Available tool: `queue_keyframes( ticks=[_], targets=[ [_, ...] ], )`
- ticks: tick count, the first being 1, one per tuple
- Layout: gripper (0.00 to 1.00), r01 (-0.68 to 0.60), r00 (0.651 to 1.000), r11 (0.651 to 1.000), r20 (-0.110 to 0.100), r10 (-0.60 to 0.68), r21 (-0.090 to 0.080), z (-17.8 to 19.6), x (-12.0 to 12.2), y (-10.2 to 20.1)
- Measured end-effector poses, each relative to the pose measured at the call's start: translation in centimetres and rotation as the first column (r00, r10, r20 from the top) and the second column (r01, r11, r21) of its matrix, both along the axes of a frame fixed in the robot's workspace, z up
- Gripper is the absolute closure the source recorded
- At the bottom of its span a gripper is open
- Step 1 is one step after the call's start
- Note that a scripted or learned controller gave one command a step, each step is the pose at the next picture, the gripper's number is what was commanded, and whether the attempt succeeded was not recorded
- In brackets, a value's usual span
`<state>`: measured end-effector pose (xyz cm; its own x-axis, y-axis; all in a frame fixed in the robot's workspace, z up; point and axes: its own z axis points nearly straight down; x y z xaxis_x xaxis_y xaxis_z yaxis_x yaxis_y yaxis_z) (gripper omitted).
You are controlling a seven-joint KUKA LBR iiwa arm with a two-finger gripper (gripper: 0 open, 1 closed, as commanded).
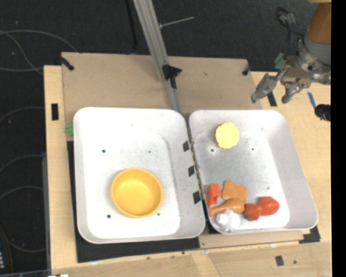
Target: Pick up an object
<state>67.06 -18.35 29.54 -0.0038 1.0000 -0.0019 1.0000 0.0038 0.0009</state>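
Note:
My gripper (275, 92) hangs above the far right corner of the right bin (288, 154), its two fingers spread open with nothing between them. In that bin, a pale yellow round piece (227, 135) lies near the far side. A cluster sits at the near edge: an orange carrot-like piece (213, 194), a tan toy figure (233, 195), a red tomato-like piece (262, 208) and a white crumpled object (229, 221). The left bin (104, 137) holds a yellow bowl (136, 192).
A grey metal post (155, 45) slants up from the bench between the bins at the far side. Black clips (191, 169) line the seam between the bins. Cables lie on the dark floor at the left.

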Motion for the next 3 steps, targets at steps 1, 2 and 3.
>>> queue_keyframes(
  ticks=[1, 2, 3],
  targets=[
    [0.00, 0.000, 1.000, 1.000, -0.001, 0.000, -0.002, 0.0, 0.0, -0.1],
    [0.00, 0.003, 1.000, 1.000, -0.002, -0.003, -0.002, -4.0, 0.2, -0.3],
    [0.00, 0.004, 1.000, 1.000, -0.003, -0.004, -0.002, -8.3, -0.2, -0.5]
  ],
)
